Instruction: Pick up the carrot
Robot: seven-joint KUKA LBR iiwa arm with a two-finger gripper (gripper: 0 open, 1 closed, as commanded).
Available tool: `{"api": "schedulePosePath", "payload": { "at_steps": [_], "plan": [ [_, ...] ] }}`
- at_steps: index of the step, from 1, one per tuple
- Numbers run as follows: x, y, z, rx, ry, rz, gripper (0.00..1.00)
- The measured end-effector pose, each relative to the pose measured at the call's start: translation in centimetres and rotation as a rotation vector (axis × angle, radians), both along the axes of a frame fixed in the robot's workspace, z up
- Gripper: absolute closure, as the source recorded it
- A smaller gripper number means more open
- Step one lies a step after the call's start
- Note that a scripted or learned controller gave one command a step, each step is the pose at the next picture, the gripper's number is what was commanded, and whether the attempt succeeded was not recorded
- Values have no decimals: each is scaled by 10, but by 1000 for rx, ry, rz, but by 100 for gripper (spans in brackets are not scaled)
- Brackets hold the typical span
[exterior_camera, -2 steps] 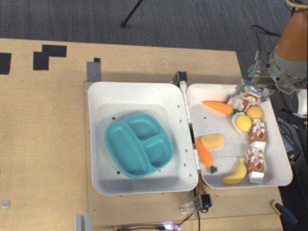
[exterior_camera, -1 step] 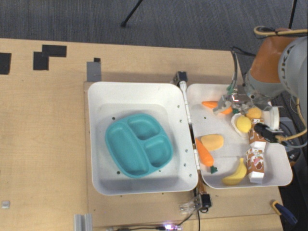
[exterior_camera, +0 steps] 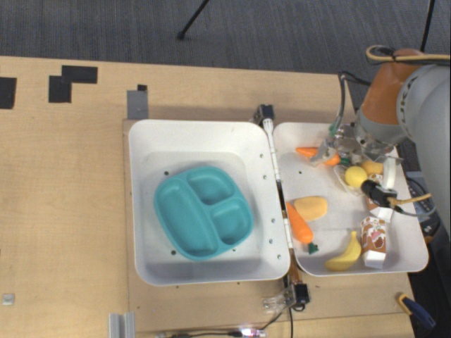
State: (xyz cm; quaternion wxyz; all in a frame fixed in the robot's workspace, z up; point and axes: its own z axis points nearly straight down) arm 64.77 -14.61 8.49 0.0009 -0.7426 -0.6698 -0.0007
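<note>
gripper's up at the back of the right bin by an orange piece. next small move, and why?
Probably close and lift a little: the gripper sits right over the small carrot end at the right bin's back. A larger carrot lies apart by the divider, beside the bread roll.

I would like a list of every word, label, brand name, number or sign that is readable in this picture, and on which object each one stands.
No text can be read in this view.
Small carton in the right bin: brown and red print on its side, too small and blurred to read.
Black shapes on the bench: plain marks, no letters or numbers.
Teal tray in the left bin: no marking visible.
</note>
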Motion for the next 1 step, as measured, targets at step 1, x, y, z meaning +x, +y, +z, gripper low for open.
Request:
{"api": "schedulePosePath", "payload": {
  "at_steps": [1],
  "plan": [
    [5, -16, 1, 5, -1, -381, 0]
  ]
}}
